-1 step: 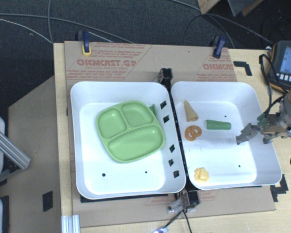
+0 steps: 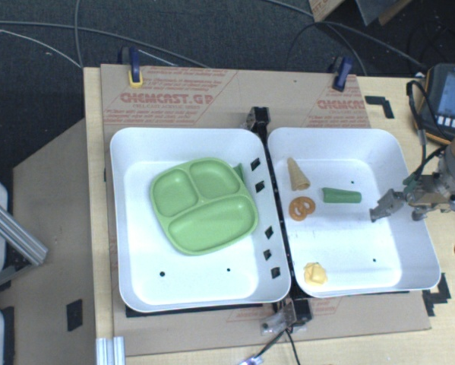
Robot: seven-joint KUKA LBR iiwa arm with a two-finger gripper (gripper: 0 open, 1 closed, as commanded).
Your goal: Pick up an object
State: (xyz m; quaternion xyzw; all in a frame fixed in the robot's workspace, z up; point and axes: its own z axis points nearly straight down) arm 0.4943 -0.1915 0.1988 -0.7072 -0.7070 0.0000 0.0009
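green stick (image 2: 341, 195): a short green bar, perhaps a toy vegetable, lying flat in the right bin (image 2: 409, 226); it is the piece nearest the gripper, just beyond its tip toward the bins' shared divider, apart from it. likely the easiest target, lying alone with bare floor around it.
gripper (image 2: 383, 208): low over the right bin's outer side, pointing inward from the arm's side. i cannot tell how wide it stands, and nothing is seen caught in it or touching it.
pretzel (image 2: 302, 207): further from the gripper than the stick, close to the divider.
cone (image 2: 298, 173): tan, just beyond the pretzel, tip toward the bin's far wall.
yellow lump (image 2: 314, 274): well off to the gripper's side, at the near wall, so awkward to close on.
green divided plate (image 2: 204, 204): farthest away, flat in the left bin (image 2: 136, 265), too broad to pinch except by its rim.
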